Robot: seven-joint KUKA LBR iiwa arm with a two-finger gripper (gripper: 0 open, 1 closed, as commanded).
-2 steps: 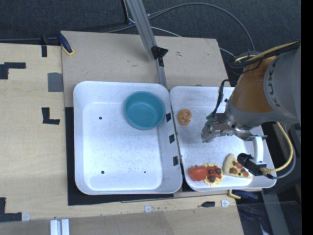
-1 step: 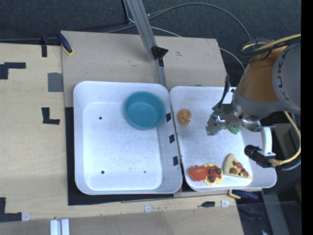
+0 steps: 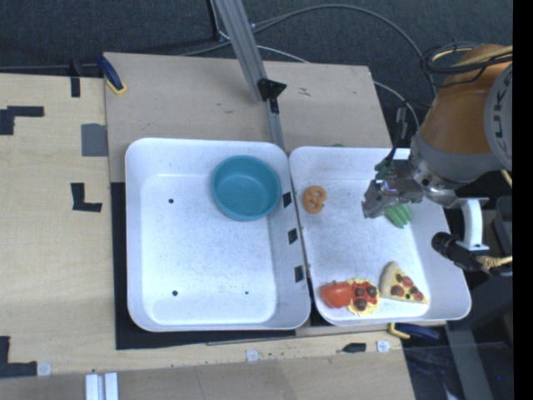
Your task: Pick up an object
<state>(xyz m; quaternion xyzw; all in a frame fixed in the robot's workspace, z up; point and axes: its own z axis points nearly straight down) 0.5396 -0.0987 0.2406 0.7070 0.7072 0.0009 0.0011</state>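
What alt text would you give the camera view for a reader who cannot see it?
The gripper hangs over the right bin beside a green object. That bin also holds a pretzel, a pizza slice and red-and-yellow toy food; the left bin holds a blue bowl.

Robotics lab, plywood bench (image 3: pixel 50 182), two white bins (image 3: pixel 150 248), trailing cables (image 3: pixel 333 11)

Light looks even and fairly bright from overhead, no hard shadows that I can see. Both white bins (image 3: pixel 200 307) read clean, slightly bluish cast, no blown-out glare. Soft shadow sits under the blue bowl (image 3: pixel 246 187) and along the bin walls. Frame is low-res and a bit soft overall; small toys in the right bin lack detail. Dark floor at top goes nearly black. I see mild blur on the arm (image 3: pixel 466 115).
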